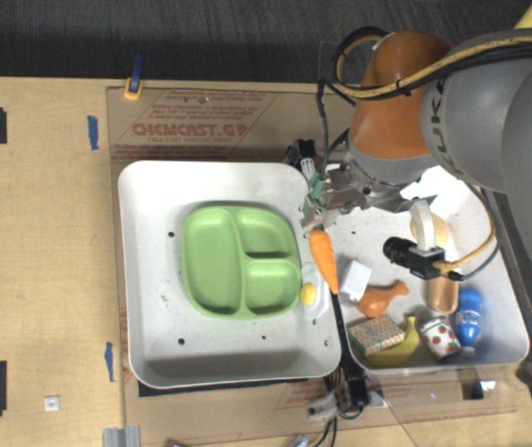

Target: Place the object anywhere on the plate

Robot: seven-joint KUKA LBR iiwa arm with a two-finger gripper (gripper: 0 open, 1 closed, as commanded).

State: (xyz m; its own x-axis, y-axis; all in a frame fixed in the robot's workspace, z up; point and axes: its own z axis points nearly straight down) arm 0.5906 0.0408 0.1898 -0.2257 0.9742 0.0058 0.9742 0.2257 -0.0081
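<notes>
One carrot (322, 261) hung over the seam between both bins, beside the green plate (217, 261), clamped in the end effector (315, 214). Judged status: pickup complete; transfer onto the plate outstanding.

You see cardboard-topped bench (42, 250) bearing left bin (144, 343) and, touching its right side, right bin (512, 338) (both white).
</notes>
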